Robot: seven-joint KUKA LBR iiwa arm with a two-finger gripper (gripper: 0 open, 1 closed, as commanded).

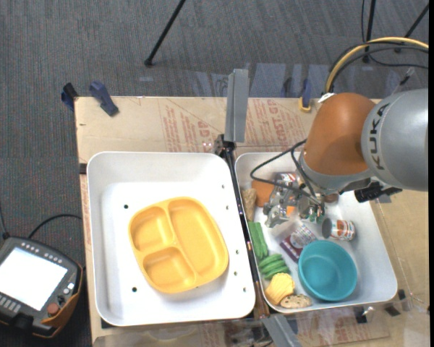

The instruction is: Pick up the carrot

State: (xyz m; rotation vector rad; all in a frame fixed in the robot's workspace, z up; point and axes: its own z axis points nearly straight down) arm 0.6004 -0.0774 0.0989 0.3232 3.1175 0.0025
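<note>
While you look down on the bench, you see the grey arm [390, 139] with its orange band [340, 139] reaching in from the right over the right bin [380, 255]. Its gripper [293, 207] hangs low over the upper left part of that bin, in among clutter, and you cannot tell from this angle how it is set or whether anything sits in it.

You can find an orange piece that looks like the carrot [262, 193] near the bin's upper left corner, just left of the gripper; whether the two touch is unclear.

Below the gripper lies a small can [341, 229] on its side, and near the bin's front stands a teal bowl [328, 269]. Along the left wall you see green vegetables [267, 255], with a yellow ridged item [280, 288] and a cookie [296, 301] at the front.

Your left bin [108, 186] holds a yellow divided plate [178, 243], lying flat and slightly turned. A tablet-like pendant [30, 286] rests on the floor at lower left.
</note>
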